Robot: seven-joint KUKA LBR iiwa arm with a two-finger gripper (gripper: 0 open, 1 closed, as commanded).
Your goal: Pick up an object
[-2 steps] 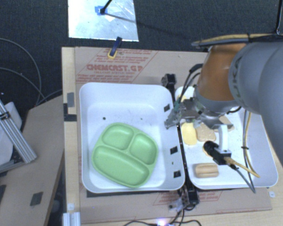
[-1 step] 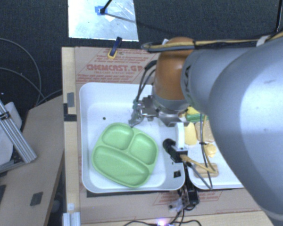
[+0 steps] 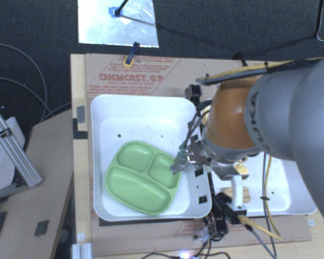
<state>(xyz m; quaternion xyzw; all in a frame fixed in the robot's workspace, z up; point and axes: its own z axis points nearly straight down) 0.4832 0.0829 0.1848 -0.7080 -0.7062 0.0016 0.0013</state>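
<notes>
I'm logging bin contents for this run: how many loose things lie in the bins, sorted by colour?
Green: 1, the green plastic divided tray in the left white bin.
Tan: 1, a small tan object, partly hidden, in the right bin.
Total: 2.

**A robotics lab, by every sign**

This is a test cell, not a home or shop. A grey industrial arm [image 3: 291, 112] with an orange band [image 3: 229, 120] reaches over a bench [image 3: 54, 144] carrying two shallow white bins [image 3: 146, 104], which sit on a sheet of printed cardboard [image 3: 132, 77]. Loose black cables [image 3: 21, 69] trail across dark carpet [image 3: 32, 15], and yellow wiring [image 3: 267, 198] runs down by the arm. An aluminium extrusion frame [image 3: 13, 150] stands at the left edge. A taped-down reflective sheet [image 3: 117, 14] lies on the floor beyond the bench.
</notes>
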